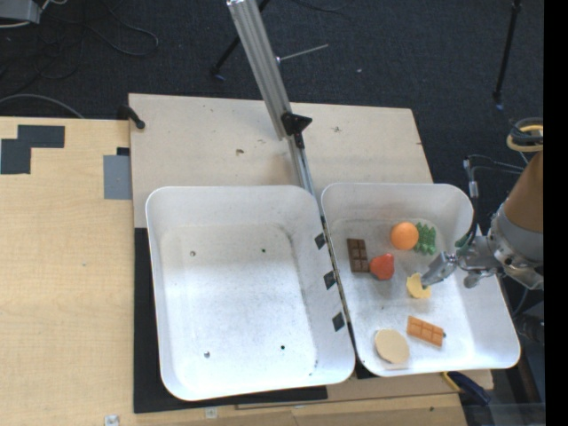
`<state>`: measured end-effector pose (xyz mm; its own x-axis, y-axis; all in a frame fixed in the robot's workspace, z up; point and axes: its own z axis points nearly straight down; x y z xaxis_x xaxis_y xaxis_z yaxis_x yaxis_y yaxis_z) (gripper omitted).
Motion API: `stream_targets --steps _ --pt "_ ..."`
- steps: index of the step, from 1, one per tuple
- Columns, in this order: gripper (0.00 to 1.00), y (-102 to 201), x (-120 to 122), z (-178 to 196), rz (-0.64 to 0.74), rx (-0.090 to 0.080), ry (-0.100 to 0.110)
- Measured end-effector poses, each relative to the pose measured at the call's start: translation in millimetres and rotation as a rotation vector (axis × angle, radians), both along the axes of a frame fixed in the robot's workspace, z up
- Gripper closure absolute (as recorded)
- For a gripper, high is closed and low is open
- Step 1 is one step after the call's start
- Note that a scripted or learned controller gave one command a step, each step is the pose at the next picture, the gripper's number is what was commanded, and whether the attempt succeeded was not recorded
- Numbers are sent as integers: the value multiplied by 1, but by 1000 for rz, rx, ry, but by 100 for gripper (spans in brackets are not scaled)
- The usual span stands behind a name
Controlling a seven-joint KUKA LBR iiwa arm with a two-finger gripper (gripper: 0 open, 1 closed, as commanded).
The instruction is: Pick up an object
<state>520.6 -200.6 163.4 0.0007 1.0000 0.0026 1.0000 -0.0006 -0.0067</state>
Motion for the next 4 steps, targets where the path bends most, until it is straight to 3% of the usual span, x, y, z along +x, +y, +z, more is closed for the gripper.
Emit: stream_targets --steps 1,2,3,4 --pt "0 11 -6 -53 -1 1 2" --pt "0 11 -6 -71 -3 -2 -5" --pt "100 10 -6 -61 -9 -1 -4" --pt "100 8 -2 -18 2 -3 -8"
